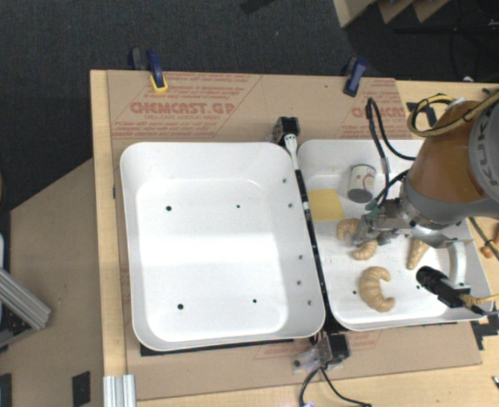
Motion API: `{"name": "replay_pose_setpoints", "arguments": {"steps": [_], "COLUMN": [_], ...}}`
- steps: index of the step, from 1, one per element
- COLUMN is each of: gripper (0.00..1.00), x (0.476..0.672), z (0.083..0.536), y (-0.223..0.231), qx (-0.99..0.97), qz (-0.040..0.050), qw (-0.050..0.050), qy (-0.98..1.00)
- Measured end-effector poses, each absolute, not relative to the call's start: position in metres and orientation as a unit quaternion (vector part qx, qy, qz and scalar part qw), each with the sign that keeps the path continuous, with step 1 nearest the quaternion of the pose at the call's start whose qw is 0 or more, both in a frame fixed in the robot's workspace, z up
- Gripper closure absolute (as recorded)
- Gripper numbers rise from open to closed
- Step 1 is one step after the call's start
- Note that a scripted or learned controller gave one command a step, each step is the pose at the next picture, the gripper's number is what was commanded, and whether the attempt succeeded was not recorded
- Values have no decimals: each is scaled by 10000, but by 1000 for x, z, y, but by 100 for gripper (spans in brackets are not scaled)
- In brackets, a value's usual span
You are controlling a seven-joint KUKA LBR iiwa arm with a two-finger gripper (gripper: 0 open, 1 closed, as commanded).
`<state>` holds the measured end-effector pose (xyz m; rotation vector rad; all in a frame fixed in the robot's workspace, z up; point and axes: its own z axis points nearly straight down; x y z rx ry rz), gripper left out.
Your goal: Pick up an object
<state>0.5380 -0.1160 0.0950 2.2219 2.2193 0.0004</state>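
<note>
target: small tan croissant-shaped pastry [366, 246], right white plastic bin [344, 310], directly under the gripper [375, 231]
jaws: low over it, state can't tell, wrist blocks the tips
handling: probably light, soft toy; curved, so grip across the fat middle, not the horns
neighbours: larger tan croissant [377, 287] nearer the front; flat yellow square block [324, 203] near the divider; small clear cup [361, 179] at the back
surface: smooth bin floor, things may skid
room: left white plastic bin [148, 227] beside it; cardboard-topped bench [232, 100] under both, dark carpet around
</note>
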Motion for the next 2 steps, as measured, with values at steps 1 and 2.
{"name": "replay_pose_setpoints", "arguments": {"steps": [1,2], "gripper": [100,100], "x": [593,670], "z": [191,185], "y": [-54,-4], "qx": [7038,7046], "qz": [54,25], "qw": [50,28], "qy": [7103,7096]}}
